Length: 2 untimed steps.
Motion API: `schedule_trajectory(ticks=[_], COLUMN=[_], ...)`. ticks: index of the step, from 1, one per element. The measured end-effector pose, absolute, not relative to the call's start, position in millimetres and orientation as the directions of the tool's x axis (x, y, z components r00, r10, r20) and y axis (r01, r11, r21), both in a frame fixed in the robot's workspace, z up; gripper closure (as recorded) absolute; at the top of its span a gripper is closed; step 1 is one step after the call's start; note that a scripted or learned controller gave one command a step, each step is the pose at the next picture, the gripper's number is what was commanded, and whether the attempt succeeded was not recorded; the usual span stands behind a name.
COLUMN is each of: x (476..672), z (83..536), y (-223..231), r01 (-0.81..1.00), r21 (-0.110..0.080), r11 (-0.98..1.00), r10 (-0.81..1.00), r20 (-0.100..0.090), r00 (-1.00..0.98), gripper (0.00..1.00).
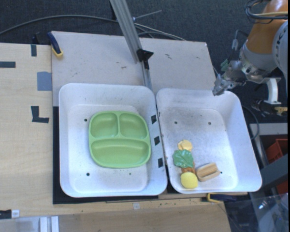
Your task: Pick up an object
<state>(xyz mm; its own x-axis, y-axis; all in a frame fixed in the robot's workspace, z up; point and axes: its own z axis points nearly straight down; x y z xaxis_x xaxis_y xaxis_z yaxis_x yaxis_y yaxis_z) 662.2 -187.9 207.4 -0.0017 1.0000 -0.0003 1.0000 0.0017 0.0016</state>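
Several small toy foods lie near the front of the right bin (232, 105): a yellow round piece (185, 145), a green leafy toy (183, 158), a yellow ball (189, 180) and a tan bun-like piece (207, 171). My gripper (219, 88) hangs over the bin's far right corner, well away from the toys. Nothing is seen between its fingers.
The left bin (67, 129) holds a green divided plate (119, 139). A grey metal post (128, 25) slants down to the seam between the bins. Cables run over the dark floor behind. A blue and yellow clamp (55, 45) sits at the board's far left corner.
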Motion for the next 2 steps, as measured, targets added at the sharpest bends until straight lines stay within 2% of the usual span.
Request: schedule_trajectory(ticks=[2], x=[633.2], z=[226], y=[-70], r01=[1.000], r21=[-0.001], r11=[0.007], r10=[1.000], r20=[0.003], r00=[-0.007], gripper=[1.00])
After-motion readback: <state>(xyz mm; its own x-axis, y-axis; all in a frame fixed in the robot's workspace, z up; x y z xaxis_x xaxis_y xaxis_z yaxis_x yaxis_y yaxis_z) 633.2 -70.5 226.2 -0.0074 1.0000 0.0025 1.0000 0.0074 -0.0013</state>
